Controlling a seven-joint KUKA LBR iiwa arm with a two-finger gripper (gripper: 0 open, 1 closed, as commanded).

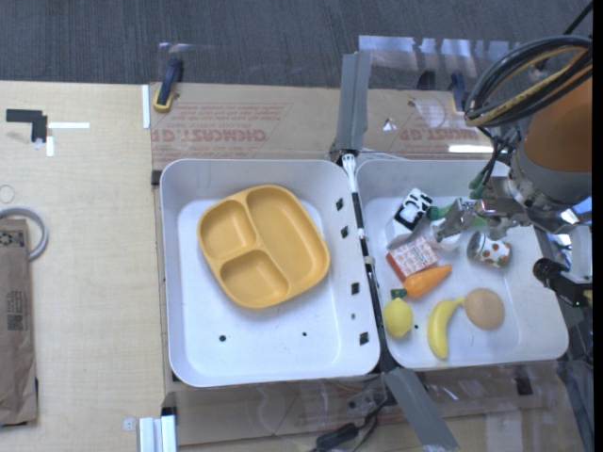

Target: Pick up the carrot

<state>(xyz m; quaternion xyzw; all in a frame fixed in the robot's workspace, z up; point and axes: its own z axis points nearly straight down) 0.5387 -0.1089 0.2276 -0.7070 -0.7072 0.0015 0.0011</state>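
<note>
the carrot (pixel 427 280) is a short orange wedge lying flat in the right bin (pixel 551 350), just beside the lemon (pixel 399 317). the gripper (pixel 459 220) hovers above; its grip state cannot be told.

A: What's in the right shallow white plastic bin (pixel 528 354)?

B: Small orange tapered carrot (pixel 429 280) lying approx. mid-bin, touching a red-and-white snack packet (pixel 412 255) just above it. Below: a round yellow lemon (pixel 399 317), a curved yellow banana (pixel 441 327), a tan egg-shaped item (pixel 484 308).

A: And the arm?

B: Grey metal end effector (pixel 462 218) w/ orange band behind it, reaching in from the right, above the carrot, near a black-and-white patterned item (pixel 412 208) and a spotted white cup (pixel 491 250). Can't tell re: fingers.

A: Left white plastic bin (pixel 188 347)?

B: Yellow three-compartment plastic plate (pixel 263 245), sitting at a tilt on the bin floor.
</note>
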